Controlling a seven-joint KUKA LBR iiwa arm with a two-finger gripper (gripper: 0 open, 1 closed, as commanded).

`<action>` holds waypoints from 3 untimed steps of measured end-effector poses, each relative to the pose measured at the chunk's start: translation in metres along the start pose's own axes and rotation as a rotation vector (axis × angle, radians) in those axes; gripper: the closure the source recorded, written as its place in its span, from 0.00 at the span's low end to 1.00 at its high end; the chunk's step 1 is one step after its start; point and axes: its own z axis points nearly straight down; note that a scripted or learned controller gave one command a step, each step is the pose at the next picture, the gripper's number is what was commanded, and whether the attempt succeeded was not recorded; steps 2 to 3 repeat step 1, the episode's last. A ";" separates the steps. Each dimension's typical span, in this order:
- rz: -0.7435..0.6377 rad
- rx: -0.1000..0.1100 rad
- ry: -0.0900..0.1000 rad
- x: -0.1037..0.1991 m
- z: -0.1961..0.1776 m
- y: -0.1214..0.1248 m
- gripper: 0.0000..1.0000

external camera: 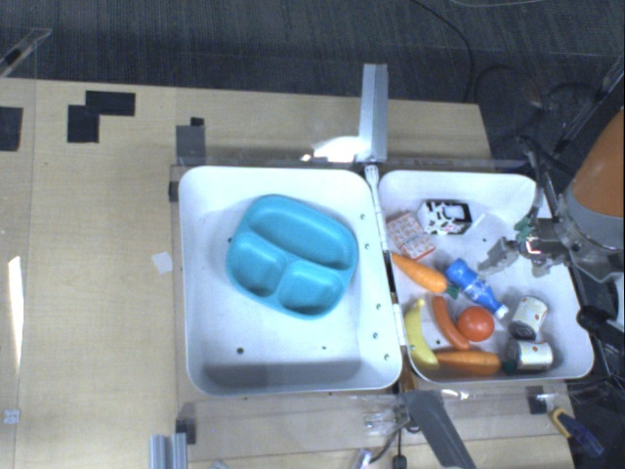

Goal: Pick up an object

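- Tool (500, 254) hovering over right bin (557, 360), grip state impossible to tell, apparently holding nothing.
- Nearing blue bottle (476, 285): probably light, stiff, slippery; gripping mid-body.

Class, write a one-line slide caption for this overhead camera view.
Gripper hovers over the right bin of toy food; blue divided plate fills the left bin.

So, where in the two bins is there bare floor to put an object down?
Left bin: bare floor rings the blue tray, widest along the near wall and left side. Right bin: bare strip along the far wall, past the black-and-white item. Its near half is crowded: carrot, bottle, tomato, banana.
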 end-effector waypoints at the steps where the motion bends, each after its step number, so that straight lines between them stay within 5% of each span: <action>1: -0.187 -0.012 -0.003 0.013 0.115 0.007 0.00; 3: -0.187 -0.012 -0.003 0.013 0.115 0.007 0.00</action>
